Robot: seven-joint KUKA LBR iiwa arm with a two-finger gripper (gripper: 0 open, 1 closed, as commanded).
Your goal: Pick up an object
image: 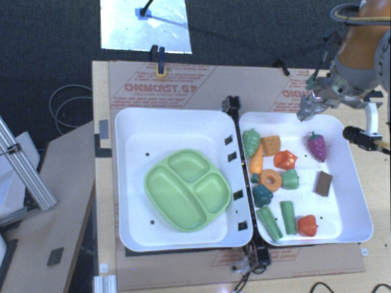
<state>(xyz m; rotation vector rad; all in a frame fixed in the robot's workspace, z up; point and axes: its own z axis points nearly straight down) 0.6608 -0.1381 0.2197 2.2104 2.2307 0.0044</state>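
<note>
Apparently the approach step is in hand: the gripper point(307, 108) is poised above the right bin's point(354, 182) far rim, nothing held. The purple grapes point(316, 146) lie nearest below; a descent onto them is called for next.

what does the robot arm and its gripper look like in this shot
The arm is rounded and bulky, with an orange band around it above a grey wrist section. A dark cable runs alongside it on the left. The gripper at its tip is small, grey and metallic, and too blurred to make out finer detail or markings.
</note>
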